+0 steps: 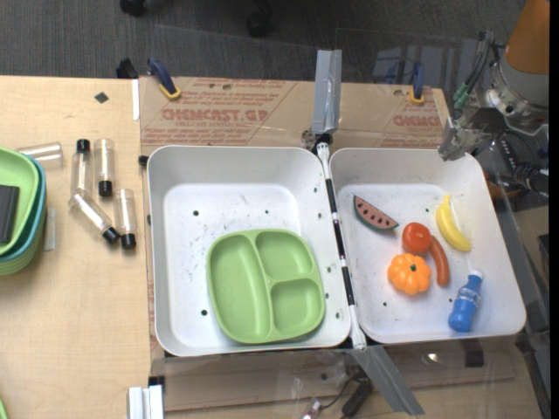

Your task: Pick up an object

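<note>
1. In the camera view the gripper (456, 140) hangs over the far right corner of the right bin (498, 234), just above its rim, with nothing between its fingers. How wide they stand I cannot tell from this angle.
2. The grey arm with its orange band (529, 33) comes in from the upper right edge.
3. The right bin holds the things to pick. A watermelon slice (375, 213) lies near its left wall.
4. A banana (452, 223) lies toward the right wall, below the gripper and apart from it.
5. A tomato (416, 236) sits at the middle, touching a sausage (438, 262) that runs down its right side.
6. A small orange pumpkin (410, 273) sits just below the tomato, beside the sausage.
7. A blue bottle (465, 302) lies near the bin's near right corner.
8. The left bin (175, 234) holds a green divided plate (266, 285) in its near half.
9. On the bench to the left lie several clear tubes (98, 192) with black caps, and a stack of green trays (22, 208) sits at the left edge.
</note>
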Robot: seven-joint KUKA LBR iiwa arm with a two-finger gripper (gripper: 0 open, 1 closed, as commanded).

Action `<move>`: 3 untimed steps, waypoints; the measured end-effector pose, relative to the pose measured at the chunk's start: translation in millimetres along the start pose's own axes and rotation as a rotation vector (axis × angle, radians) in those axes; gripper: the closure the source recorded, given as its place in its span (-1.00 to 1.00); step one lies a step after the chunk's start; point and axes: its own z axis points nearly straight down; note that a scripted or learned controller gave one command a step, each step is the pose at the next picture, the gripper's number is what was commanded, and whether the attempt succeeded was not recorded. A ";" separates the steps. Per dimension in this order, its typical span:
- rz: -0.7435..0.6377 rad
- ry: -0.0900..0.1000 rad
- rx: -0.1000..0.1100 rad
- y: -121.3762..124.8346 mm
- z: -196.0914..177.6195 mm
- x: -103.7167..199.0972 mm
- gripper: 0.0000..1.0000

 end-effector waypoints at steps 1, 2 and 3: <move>-0.002 -0.001 0.001 0.3 -7.8 -0.6 1.00; -0.005 -0.002 0.002 0.6 -15.8 -1.2 1.00; 0.105 0.001 -0.002 -5.2 -48.3 111.2 1.00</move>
